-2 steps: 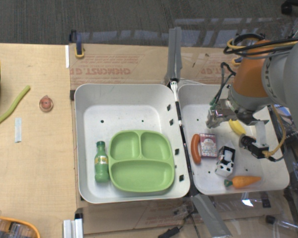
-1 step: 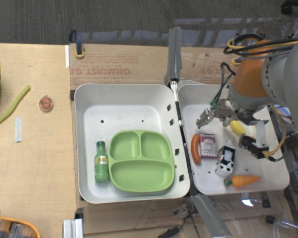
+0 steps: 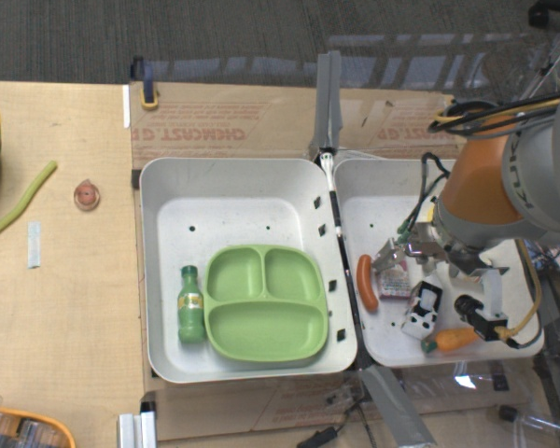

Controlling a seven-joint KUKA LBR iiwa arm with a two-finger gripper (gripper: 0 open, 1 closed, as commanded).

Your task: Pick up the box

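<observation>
1. Claw (image 3: 399, 253) sat low in the right bin (image 3: 383, 180), in that bin's left half. Couldn't tell how far open it was, or whether it had hold of anything; the view was too cluttered there.
2. Box (image 3: 393, 283), small, white with a red label, lay just below the claw in the view, on the bin floor. Whether the two touched: couldn't tell.
3. Red sausage (image 3: 365, 281) lay just left of the box, down-left of the claw, along the bin's left wall.
4. Black-and-white object (image 3: 422, 311) lay down-right of the claw, just past the box.
5. Carrot (image 3: 453, 341) lay further down-right, near the bin's front edge.
6. Arm's orange band (image 3: 476, 189) was up-right of the claw.
7. Left bin (image 3: 159, 250) was well left of the claw. It held a green divided plate (image 3: 264, 303) with a green bottle (image 3: 190, 304) lying just beside the plate's left edge.
8. Far left, on the wooden table (image 3: 65, 343): a small pink object (image 3: 87, 195) and a long green strip (image 3: 19, 203).
</observation>
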